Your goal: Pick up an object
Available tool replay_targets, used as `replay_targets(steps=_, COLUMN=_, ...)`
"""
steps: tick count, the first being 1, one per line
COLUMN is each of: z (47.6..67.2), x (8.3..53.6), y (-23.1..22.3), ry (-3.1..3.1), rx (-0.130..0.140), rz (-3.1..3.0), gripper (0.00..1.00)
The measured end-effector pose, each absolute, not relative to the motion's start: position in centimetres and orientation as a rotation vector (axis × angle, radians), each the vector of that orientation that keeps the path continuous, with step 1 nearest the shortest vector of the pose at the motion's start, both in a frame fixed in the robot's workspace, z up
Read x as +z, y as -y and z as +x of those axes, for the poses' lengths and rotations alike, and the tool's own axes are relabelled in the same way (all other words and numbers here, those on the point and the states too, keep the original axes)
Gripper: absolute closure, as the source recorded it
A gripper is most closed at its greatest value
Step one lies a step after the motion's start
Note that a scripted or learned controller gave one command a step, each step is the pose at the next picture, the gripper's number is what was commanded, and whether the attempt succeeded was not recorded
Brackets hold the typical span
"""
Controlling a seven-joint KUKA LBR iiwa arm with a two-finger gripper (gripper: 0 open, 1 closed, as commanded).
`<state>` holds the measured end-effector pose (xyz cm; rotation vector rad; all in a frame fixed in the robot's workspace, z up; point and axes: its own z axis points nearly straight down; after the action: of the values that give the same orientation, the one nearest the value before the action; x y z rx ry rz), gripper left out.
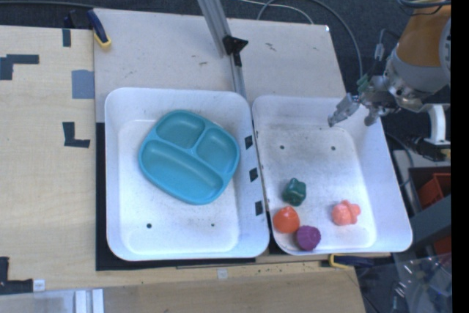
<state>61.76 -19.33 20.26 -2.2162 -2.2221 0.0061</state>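
Hovering at about 1 o'clock over the right bin (381, 179), the gripper (357, 112) sits above that bin's far right corner, with the grey arm (421, 48) and its orange band reaching in from 3 o'clock. Two fingers show as spread prongs, one toward 8 o'clock and one toward 5 o'clock, with nothing between them; the hand reads as released and empty, though the fingertips are small and somewhat blurred, so the gap is a best reading.

Candidate objects all lie at the near end of the right bin, well apart from the gripper. A green piece (294, 191) sits near the bin's centre, toward 6 o'clock of the gripper. An orange-red ball (286, 219) lies just beside a purple ball (308, 237) at the bin's 7 o'clock corner; the two look close to touching. A pink-orange lump (345, 213) rests at about 5 o'clock in the bin, apart from the others.

The left bin (117, 157) holds a teal divided plate (189, 155), lying flat and slightly turned.

Progress, as judged: no object has been picked. Nothing is grasped or lifted; all four small items rest on the bin floor. What is left is the whole pick: travel toward 6 to 7 o'clock, descend over one item, close, lift. The pink-orange lump stands clear of neighbours, so it looks the easier target.
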Motion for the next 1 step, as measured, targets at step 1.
replay_targets(steps=1, z=61.76, x=13.78, y=19.04, ry=2.220, rx=0.009, rz=-2.215, gripper=0.00)
